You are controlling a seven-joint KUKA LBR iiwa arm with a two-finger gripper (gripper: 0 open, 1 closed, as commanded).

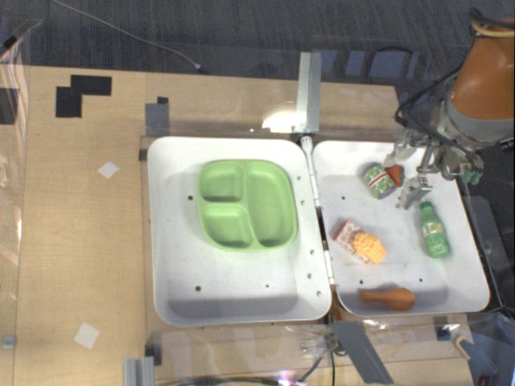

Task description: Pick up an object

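Note:
The right bin (467, 296) holds several small objects. A green-and-white can (376, 180) with a red end lies at its back. A green bottle (434, 231) lies near the right wall. A red-and-white snack packet (360, 242) with yellow on it sits in the middle, and a brown pear-shaped item (388, 297) lies by the front wall. My gripper (409, 175) hangs over the back of this bin, just right of the can and above the bottle's cap. Its fingers look open with nothing held between them.
The left bin (173, 288) carries a green three-compartment plate (245, 205). A metal divider post (308, 87) stands at the back between the bins. The arm's orange band (483, 71) and cables fill the upper right corner.

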